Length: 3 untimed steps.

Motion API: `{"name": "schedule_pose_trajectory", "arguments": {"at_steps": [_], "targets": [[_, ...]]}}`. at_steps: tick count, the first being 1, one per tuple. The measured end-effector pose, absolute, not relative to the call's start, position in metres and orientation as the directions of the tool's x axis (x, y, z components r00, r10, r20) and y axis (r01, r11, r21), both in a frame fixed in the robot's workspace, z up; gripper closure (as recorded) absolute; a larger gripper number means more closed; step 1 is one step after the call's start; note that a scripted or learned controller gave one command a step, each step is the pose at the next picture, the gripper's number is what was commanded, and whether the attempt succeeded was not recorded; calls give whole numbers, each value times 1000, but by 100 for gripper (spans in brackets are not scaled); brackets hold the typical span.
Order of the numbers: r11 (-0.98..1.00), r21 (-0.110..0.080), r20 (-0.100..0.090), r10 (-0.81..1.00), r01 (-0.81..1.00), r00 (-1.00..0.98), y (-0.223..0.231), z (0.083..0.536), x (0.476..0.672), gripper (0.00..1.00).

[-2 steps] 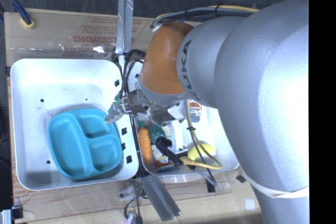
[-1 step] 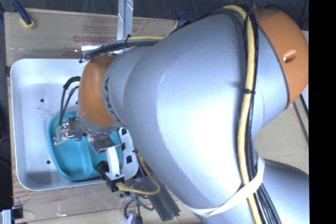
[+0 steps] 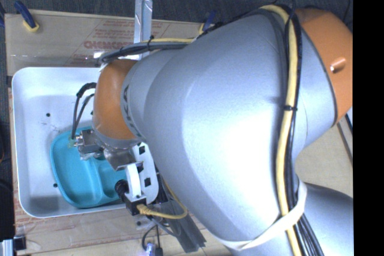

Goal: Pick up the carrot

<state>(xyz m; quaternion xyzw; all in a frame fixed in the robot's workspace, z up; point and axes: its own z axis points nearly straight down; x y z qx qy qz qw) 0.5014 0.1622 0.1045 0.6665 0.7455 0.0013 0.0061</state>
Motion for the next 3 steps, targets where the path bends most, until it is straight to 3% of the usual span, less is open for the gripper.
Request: {"name": "schedule_pose_trajectory", "arguments": {"at_steps": [1,2,3], "targets": [[-232,-4,-2,973,973,232,208,167,549,100],[-232,-6,-2,973,973,232,208,166,549,0],[-211,-1,-1,977,977,211,168,92,513,0]]}}
